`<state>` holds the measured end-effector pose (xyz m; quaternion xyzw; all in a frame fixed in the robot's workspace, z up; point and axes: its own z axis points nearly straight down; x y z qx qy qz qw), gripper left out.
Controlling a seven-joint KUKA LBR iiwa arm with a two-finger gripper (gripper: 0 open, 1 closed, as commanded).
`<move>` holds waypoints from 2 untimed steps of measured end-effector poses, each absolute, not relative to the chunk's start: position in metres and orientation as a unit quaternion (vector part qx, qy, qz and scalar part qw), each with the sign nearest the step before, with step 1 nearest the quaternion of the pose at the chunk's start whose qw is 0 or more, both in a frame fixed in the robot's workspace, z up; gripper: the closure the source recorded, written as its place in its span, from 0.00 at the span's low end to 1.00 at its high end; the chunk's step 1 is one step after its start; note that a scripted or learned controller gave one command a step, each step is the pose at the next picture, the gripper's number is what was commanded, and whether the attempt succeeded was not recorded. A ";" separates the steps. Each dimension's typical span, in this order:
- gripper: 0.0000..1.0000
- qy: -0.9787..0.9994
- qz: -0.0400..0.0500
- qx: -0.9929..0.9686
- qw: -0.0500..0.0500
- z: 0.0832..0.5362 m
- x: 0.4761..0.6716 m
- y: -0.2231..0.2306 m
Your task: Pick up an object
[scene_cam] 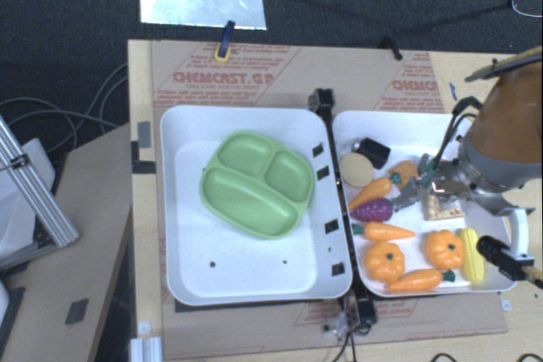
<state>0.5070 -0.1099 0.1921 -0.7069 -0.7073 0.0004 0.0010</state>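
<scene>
Two white bins [254,288] sit side by side on a brown cardboard sheet [280,76], with dark carpet [68,4] behind it. Left of the divider [335,182] lies a smooth green plate [257,182] with three hollows. Right of the divider is shiny toy food: carrots [389,231], two round pumpkins [384,261], a purple eggplant [372,210], yellow corn [472,256] and a pale ball [357,169]. The gripper [422,182] hangs low right of the divider, just above the carrots. I cannot tell how it is set.
</scene>
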 end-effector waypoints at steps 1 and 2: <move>0.00 -0.707 0.000 -0.707 0.001 0.136 0.503 -0.118; 0.00 -0.707 -0.006 -0.707 -0.008 0.090 0.509 -0.118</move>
